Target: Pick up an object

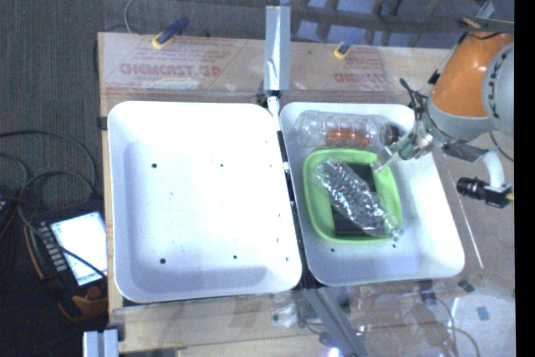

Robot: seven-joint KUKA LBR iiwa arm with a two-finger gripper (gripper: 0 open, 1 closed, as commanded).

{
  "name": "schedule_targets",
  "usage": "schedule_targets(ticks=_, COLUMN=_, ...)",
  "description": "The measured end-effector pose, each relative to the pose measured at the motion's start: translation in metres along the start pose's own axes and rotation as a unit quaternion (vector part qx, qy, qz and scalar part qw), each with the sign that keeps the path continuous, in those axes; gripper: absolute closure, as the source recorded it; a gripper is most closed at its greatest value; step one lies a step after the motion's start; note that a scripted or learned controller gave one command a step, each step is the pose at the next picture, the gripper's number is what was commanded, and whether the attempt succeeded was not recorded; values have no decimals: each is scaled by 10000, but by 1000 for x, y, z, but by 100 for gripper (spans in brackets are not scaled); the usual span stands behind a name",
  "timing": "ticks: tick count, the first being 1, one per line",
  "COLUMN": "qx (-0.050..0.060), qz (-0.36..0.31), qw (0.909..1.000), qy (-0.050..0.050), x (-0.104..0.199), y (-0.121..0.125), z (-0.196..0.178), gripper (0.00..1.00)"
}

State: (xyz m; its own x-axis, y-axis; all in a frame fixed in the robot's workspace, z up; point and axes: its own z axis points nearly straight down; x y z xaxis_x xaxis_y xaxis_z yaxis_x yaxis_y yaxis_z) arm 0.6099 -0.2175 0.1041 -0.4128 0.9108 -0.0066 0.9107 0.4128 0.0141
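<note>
Two white bins (201, 280) seen side by side. Green tray (316, 205) with crinkled silver packet (355, 195) lies in right bin, clear bottle (343, 130) at its 12 o'clock. Gripper (405, 148) hovers at tray's 2 o'clock; state cannot be told.

Arm (481, 88) enters from the right edge, grey housing with the orange band bulging up-right of the claw. Wrist angles down and leftward. Claw (399, 150) at the arm's lower-left tip, small and partly blurred; finger spacing not resolvable. Black fitting juts out lower-right of the claw.
</note>
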Motion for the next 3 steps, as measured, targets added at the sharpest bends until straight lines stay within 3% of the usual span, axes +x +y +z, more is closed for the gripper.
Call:
schedule_targets(ticks=1, qx=54, qz=-1497, qw=9887, qy=35, x=63, y=31, z=-141, gripper=100)
schedule_targets(ticks=2, qx=62, qz=-2727, qw=9621, qy=58, x=51, y=24, z=-47, gripper=100)
schedule_targets(ticks=3, qx=69, qz=-955, qw=9954, qy=48, x=98, y=71, z=-64, gripper=100)
